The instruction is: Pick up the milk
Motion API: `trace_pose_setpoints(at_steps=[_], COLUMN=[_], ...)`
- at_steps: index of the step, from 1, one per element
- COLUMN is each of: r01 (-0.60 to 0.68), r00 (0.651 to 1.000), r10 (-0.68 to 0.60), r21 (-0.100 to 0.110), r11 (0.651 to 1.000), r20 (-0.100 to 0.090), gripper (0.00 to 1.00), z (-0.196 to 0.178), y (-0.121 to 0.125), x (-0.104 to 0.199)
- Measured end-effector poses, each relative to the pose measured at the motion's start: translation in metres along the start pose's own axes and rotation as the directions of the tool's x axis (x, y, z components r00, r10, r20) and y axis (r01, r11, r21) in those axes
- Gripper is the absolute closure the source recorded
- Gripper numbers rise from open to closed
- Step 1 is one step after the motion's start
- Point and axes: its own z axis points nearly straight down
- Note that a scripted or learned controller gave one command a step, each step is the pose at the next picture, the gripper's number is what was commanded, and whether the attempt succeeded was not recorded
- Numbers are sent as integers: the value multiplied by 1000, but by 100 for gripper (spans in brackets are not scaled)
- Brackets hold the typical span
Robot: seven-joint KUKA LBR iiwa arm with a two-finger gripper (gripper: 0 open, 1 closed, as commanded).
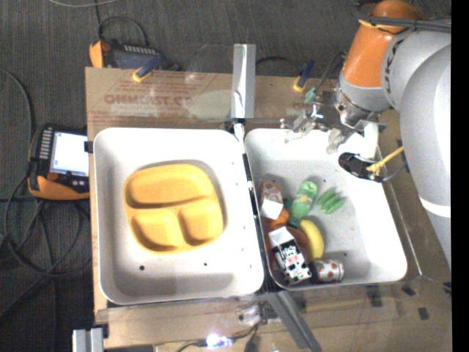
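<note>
Camera view, fixed above the surface: two white bins side by side, the arm entering from 3 o'clock. The gripper hangs over the right bin at about 1 o'clock of that bin, near its far rim and well apart from the clutter; nothing is seen in its grasp, and whether it is spread or pressed together cannot be told from this angle. Its high, offset station suggests an approach not yet committed to a target. The milk, a small carton with black-and-white cow markings, lies at 7 o'clock in the right bin, close against the wall shared with the other bin, touching a banana at its 2 o'clock and a small can at its 4 o'clock. Another carton sits at its 12 o'clock, and green vegetables lie toward the bin's centre. Such crowding probably leaves little room for a clean descent beside the milk. The left bin holds a yellow divided tray, resting flat at its centre
</note>
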Motion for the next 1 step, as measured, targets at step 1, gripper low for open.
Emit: trace_pose_setpoints(at_steps=[1], r01=[16], r00=[1000], r10=[-16], r21=[3], r11=[1000], r20=[2], gripper=[0], z=[-4], y=[-9], x=[36])
